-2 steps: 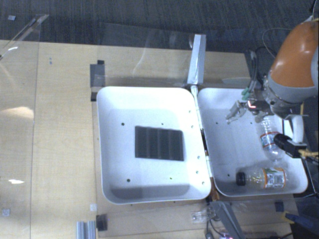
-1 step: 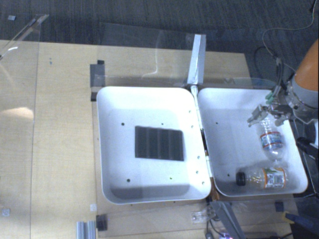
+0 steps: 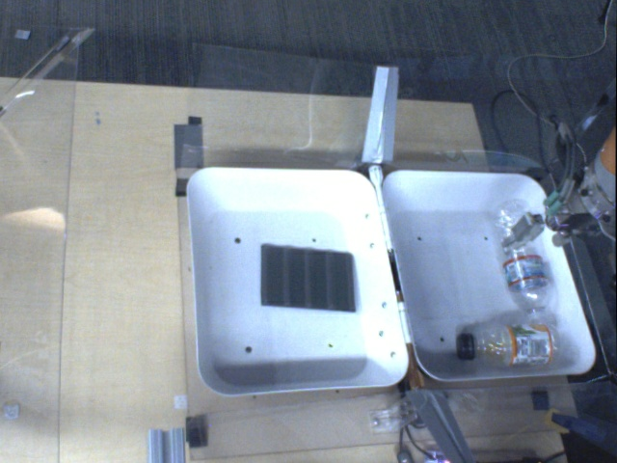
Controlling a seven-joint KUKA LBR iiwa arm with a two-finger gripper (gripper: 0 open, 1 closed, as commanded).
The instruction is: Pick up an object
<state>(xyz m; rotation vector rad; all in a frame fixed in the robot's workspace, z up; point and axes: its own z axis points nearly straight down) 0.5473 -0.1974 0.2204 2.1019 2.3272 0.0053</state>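
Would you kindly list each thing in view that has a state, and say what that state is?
Clear water bottle: lying on its side in the right bin, near the right wall.
Bottle with black cap: lying on its side, cap on, at the bin's near wall.
Dark ribbed mat: lying flat in the left bin.
Pincer: low over the right bin, just beyond the clear water bottle.

Clear bottle (image 3: 526, 275) – upright-ish, right bin's far right; dark-capped bottle (image 3: 505, 344) – on side, near front rim.
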